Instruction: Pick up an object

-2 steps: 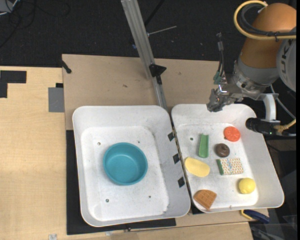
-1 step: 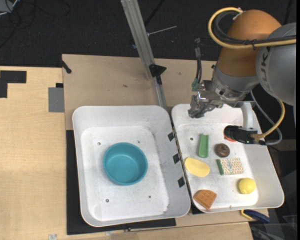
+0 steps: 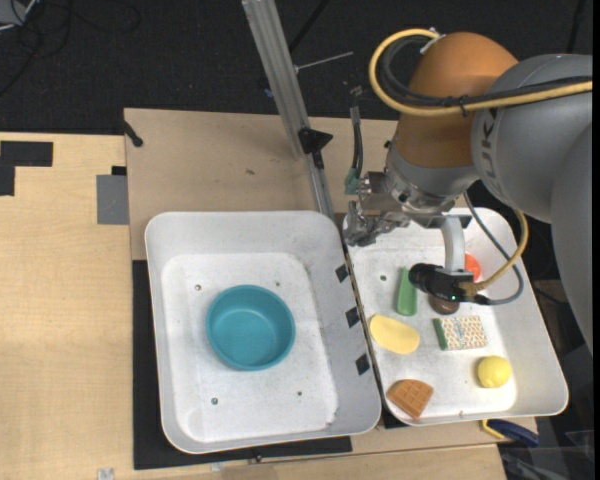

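Hand low over the far left corner of the right bin, close to the rim shared with the left bin. Open or closed: cannot tell from this angle. Nothing seen gripped.

Pickable things, all nearer the camera than the hand:
- green stick, just right of and below the hand, standing roughly lengthwise; closest item.
- yellow oval piece straight past the stick, near the shared rim.
- patterned block right of the oval piece, apart from it.
- yellow ball and brown waffle farthest from the hand, by the near rim.
- orange thing to the hand's right, partly hidden by robot parts.
- blue bowl alone in the left bin, well left of the hand.

Obstructions: slanted metal rail rises just behind and left of the hand; black clips sit along the shared rim.

Open room: bare floor around the bowl; bare strip along the right bin's right side. Worktop lies left of the bins.
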